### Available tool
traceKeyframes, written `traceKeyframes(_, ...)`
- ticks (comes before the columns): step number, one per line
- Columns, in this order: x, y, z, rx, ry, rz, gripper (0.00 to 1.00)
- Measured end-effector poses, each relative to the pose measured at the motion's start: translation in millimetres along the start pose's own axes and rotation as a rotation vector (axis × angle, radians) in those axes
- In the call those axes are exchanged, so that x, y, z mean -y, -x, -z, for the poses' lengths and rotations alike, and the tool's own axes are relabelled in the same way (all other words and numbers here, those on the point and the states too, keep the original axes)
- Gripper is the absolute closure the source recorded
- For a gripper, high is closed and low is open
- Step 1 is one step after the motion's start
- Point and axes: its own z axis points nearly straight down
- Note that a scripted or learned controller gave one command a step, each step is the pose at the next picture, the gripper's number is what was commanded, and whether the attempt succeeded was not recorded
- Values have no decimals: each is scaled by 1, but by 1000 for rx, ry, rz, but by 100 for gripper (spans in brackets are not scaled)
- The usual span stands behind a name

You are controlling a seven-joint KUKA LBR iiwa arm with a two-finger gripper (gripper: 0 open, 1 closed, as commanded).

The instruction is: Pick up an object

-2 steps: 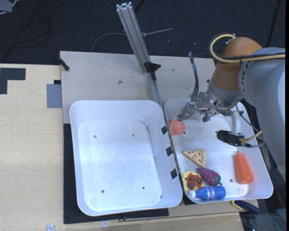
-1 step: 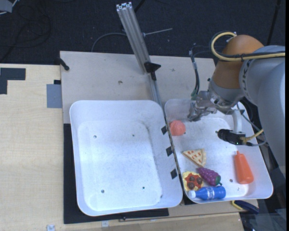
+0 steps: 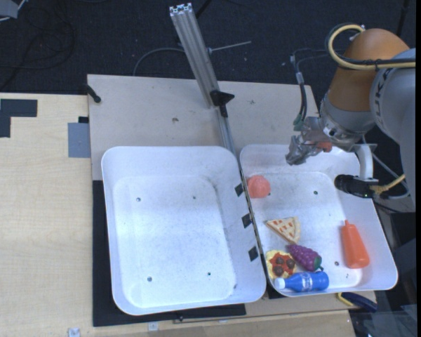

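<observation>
Orange and grey, the arm (image 3: 368, 76) comes in from three o'clock, and I see its claw (image 3: 299, 151) hanging over the far rim of the right bin (image 3: 316, 181), at about twelve o'clock of that bin. I cannot tell whether the claw is spread or closed; it is too small and dark against the rim. I see nothing in it.

Candidates all lie in the right bin. A pink ball (image 3: 259, 186) sits at nine o'clock against the left wall, nearest the claw. A pizza slice (image 3: 284, 227) lies near the centre, purple grapes (image 3: 305, 256) just beyond it toward six o'clock, with a blue bottle (image 3: 305, 281) and a yellow toy (image 3: 279, 263) crowded in the near-left corner. An orange bottle (image 3: 353, 244) lies alone at four o'clock. That one looks to me the easier target, since it is clear of neighbours.

The left bin (image 3: 175, 223) sits beside it on the counter (image 3: 154, 111).
</observation>
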Motion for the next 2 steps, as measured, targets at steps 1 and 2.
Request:
traceKeyframes(1, -1, 0, 53, 0, 0, 0, 100)
traceKeyframes(2, 25, -46, 41, -2, -6, 3, 100)
